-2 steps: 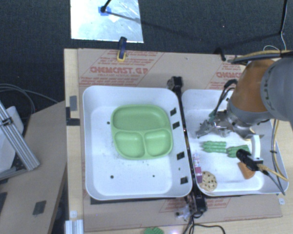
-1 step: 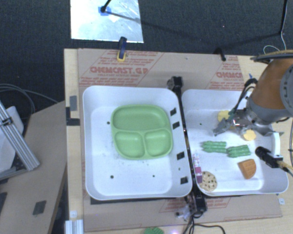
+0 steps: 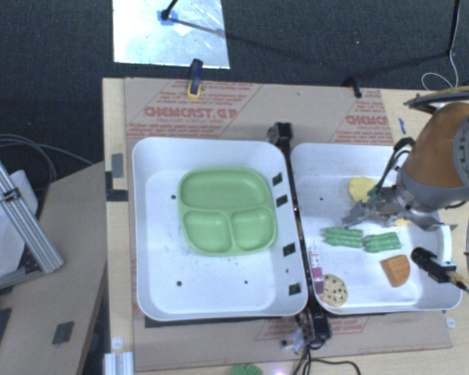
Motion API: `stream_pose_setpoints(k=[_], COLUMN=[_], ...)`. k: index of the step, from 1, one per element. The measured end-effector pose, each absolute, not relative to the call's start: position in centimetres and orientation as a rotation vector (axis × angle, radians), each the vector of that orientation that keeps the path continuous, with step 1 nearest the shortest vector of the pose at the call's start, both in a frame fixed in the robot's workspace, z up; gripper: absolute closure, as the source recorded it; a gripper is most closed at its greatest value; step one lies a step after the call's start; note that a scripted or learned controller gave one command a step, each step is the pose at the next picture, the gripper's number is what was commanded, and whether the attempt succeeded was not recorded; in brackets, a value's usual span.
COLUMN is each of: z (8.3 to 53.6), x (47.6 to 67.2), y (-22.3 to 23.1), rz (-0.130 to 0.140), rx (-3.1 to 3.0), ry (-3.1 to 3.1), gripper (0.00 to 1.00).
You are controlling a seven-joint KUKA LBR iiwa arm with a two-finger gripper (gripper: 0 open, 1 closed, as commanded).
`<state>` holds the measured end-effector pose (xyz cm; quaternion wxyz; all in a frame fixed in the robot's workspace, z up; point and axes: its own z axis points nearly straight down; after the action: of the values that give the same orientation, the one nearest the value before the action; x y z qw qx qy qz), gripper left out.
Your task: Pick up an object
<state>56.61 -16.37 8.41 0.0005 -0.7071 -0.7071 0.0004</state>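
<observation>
Right bin, smooth white plastic: bumpy green bean pods, round speckled cookie, orange wedge, yellow lump; gripper state indiscernible.

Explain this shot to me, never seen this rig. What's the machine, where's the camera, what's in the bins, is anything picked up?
One camera, fixed above the bench, looks down at a slant. The grey machine with the orange band entering from the right is a robot arm; its gripper is down in the right bin. The blur there hides how the gripper is set, and nothing is visibly held.

Two shallow white bins sit side by side. The left bin holds a green divided plate. The right bin holds toy food: a yellow piece just above the gripper, two green bean pods just below it, an orange chunk and a chocolate chip cookie near the front edge.
</observation>
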Motion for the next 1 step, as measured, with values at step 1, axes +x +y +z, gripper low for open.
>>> stream_pose_setpoints(k=[1], z=[8.41], x=[55.12], y=[-16.29], rz=[0.001], rx=[-2.22], ry=[-2.221], gripper=[0.0])
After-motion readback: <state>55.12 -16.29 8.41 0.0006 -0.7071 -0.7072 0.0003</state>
